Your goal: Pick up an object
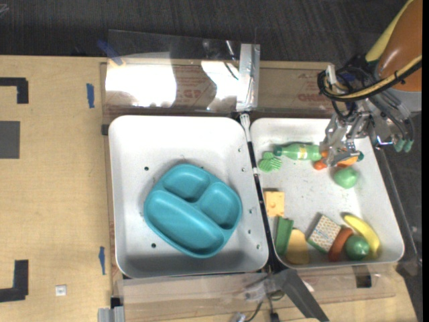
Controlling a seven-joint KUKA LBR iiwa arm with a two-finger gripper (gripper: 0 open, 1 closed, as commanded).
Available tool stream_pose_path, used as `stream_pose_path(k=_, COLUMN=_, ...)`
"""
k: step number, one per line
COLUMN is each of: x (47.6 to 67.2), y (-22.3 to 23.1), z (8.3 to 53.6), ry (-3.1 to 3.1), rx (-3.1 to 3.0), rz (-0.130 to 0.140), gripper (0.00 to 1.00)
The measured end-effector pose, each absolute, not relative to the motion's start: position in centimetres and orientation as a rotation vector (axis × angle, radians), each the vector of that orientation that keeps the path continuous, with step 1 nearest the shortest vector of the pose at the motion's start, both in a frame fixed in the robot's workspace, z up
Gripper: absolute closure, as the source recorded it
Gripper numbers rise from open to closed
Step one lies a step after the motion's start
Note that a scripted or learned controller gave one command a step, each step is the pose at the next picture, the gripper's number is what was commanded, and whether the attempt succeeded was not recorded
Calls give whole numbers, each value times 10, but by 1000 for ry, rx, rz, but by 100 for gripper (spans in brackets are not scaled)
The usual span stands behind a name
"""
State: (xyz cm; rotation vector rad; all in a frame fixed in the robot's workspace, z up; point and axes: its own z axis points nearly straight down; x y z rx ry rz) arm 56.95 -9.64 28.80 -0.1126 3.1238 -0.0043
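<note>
Right bin [392,200], upper part: green toy vegetable [289,154] lying on its side, leafy end toward frame left, orange tip toward frame right. Just right of that tip, small orange-and-green piece [343,158] directly beneath gripper [340,139]. Green round piece [346,177] just below it.

Gripper low over upper right of right bin, near back wall, reaching in from frame right with black cables [348,86] looped above and orange band [405,39] at upper right corner of frame. Fingers too blurred and small to read; cannot tell whether spread, closed, or gripping anything.

Lower part of right bin: yellow cheese wedge [273,203] near left wall, dark green piece [283,233] below it, yellow block [297,252], speckled tan block [324,232], reddish-orange piece [340,241], green ball [357,247], banana [362,229] at far lower right, all crowded together.

Left bin [127,146]: teal divided plate [193,208] slightly below centre, three compartments, tilted diagonally.

Behind bins, clear plastic sheet [174,79] with glare, taped over cardboard. Blue tape marks [90,94] on tan bench surface [47,200] at frame left.
</note>
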Motion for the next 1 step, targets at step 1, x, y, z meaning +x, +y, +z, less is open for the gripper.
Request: stream_pose_path(k=1, x=550, y=-91, z=127, ry=3149, rx=-7, rz=5, gripper=100)
